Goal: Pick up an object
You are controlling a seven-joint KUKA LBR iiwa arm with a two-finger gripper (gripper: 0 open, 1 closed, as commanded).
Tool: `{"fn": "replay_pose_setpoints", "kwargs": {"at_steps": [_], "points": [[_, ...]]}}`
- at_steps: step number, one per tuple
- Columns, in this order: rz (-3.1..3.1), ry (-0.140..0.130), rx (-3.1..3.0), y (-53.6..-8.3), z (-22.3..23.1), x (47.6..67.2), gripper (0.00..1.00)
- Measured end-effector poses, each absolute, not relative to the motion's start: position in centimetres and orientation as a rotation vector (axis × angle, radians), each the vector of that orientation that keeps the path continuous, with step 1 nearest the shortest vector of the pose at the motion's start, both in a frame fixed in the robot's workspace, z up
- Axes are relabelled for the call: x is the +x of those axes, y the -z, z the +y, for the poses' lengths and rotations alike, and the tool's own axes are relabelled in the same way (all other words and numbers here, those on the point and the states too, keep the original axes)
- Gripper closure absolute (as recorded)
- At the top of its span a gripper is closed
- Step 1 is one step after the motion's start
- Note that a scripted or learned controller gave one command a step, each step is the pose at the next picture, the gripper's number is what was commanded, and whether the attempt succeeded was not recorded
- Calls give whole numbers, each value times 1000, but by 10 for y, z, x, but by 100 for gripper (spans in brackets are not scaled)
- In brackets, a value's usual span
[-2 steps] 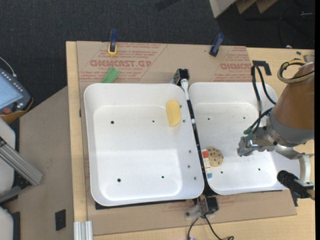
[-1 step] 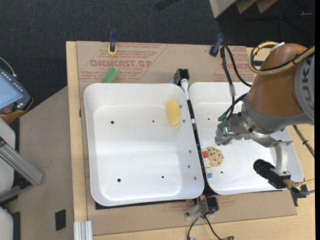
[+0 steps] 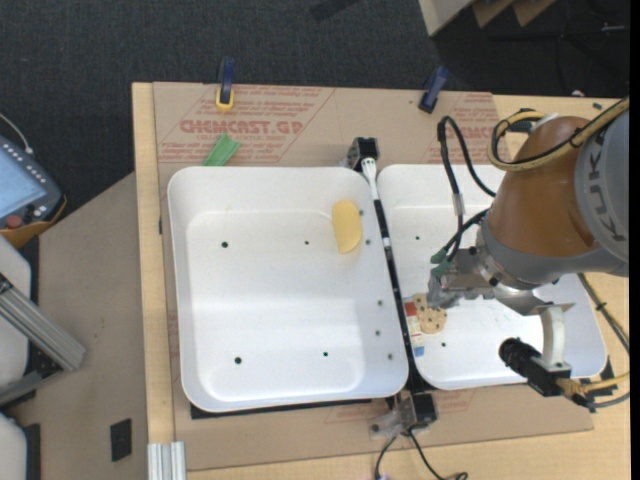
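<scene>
Objects lie small in the right bin under the gripper, whose jaws' opening I cannot tell.

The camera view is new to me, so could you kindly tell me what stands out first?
The arm, with its big orange band, reaches in from the right over the right bin, its gripper low near that bin's left wall above some small objects. In the left bin, a lone yellow object lies near the right wall.

Bright, even overhead light; white bins nearly blown out, soft shadows along their walls. Slightly soft focus, dark floor grainy.
</scene>
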State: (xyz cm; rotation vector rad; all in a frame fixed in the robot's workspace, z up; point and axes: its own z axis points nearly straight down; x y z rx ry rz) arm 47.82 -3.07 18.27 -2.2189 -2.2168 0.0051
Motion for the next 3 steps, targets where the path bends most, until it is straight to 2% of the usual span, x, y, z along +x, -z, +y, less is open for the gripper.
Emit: {"fn": "replay_pose_setpoints", "kwargs": {"at_steps": [3], "points": [[-2221, 0, -2222, -184, -49, 479, 100]]}}
